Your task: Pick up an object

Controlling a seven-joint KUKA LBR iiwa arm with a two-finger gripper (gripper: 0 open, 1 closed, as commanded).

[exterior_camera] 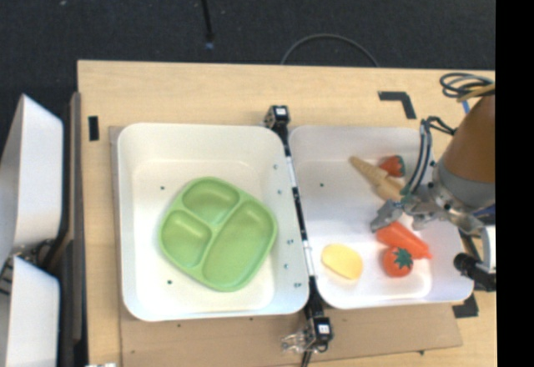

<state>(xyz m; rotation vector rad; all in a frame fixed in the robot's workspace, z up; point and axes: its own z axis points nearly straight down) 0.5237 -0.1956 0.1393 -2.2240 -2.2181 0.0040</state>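
Pincer (392,213) fingers hung spread and empty, I judged, just above the orange carrot (404,238), a light, smooth, stiff toy lying directly beneath and best pinched across its thick middle.

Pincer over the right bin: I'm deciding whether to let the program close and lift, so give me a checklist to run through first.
1. Pincer over the right bin: ok.
2. Target near the tips, orange carrot-like toy: ok.
3. Toy seated between the tips: cannot tell.
4. Clear of neighbours: not ok, the tomato toy touches it.
5. Yellow toy out of the way: ok.
6. Green divided plate in the left bin, uninvolved: ok.
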